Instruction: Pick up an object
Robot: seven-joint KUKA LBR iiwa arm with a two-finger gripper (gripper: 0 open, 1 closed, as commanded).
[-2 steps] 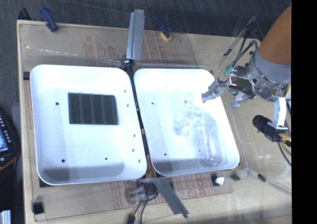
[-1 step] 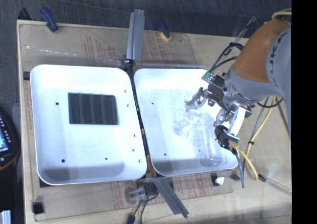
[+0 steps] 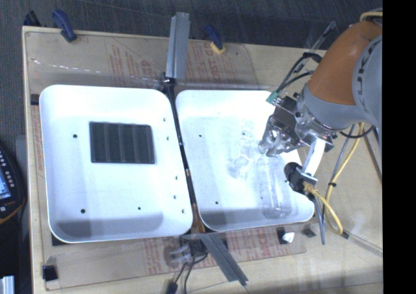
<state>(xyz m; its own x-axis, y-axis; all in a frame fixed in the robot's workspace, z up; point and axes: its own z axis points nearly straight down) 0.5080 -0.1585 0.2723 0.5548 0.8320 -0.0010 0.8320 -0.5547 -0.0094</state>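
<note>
My gripper [image 3: 274, 145] hangs over the right side of the right bin [image 3: 214, 107], below the grey wrist with its orange band. Just left of it lies a small clear plastic object [image 3: 242, 153], hard to make out against the white floor. A longer clear object [image 3: 273, 190], bottle-like, lies below the gripper near the bin's front right corner. Whether the gripper touches either one cannot be told. In the left bin [image 3: 65, 175] a dark grey ribbed rectangle [image 3: 122, 142] lies flat.
A metal divider bar [image 3: 177, 45] rises between the bins at the back. Blue clamps [image 3: 64, 25] hold the bench's far edge. Yellow and black cables [image 3: 325, 205] hang beside the right bin's right wall.
</note>
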